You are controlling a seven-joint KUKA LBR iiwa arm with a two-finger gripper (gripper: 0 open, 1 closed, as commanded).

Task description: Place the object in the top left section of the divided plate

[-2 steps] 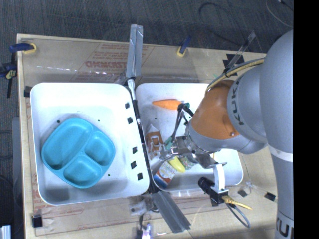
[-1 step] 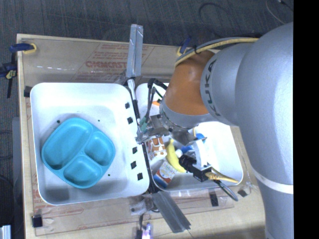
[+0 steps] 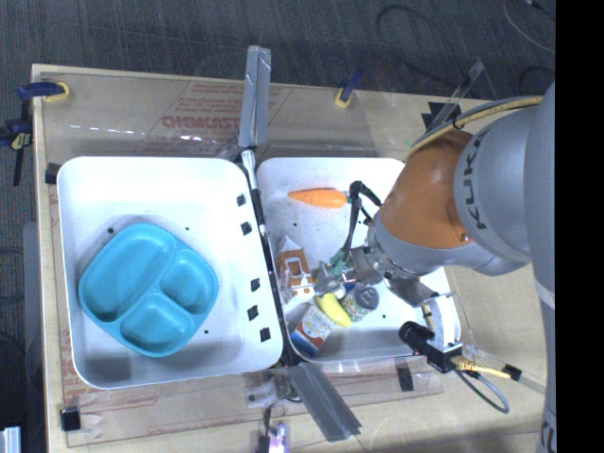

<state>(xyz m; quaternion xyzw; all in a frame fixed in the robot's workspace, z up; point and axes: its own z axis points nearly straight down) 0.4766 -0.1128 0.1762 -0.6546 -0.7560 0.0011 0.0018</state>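
Red mirrored "CHEMCAST" (image 3: 196, 121) lettering on bench sheet above blue divided plate (image 3: 148, 289)

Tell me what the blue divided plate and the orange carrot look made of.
Divided plate: likely moulded plastic, matte to satin, judging by uniform blue colour and soft rounded ridges. Carrot: probably plastic or rubber toy food; smooth, evenly orange, no visible texture. Neither can be confirmed from this view.

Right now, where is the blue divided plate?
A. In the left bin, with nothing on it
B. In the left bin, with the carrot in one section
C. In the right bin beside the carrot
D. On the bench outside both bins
A: the blue divided plate lies in the left bin, all sections bare, while the carrot lies in the right bin.
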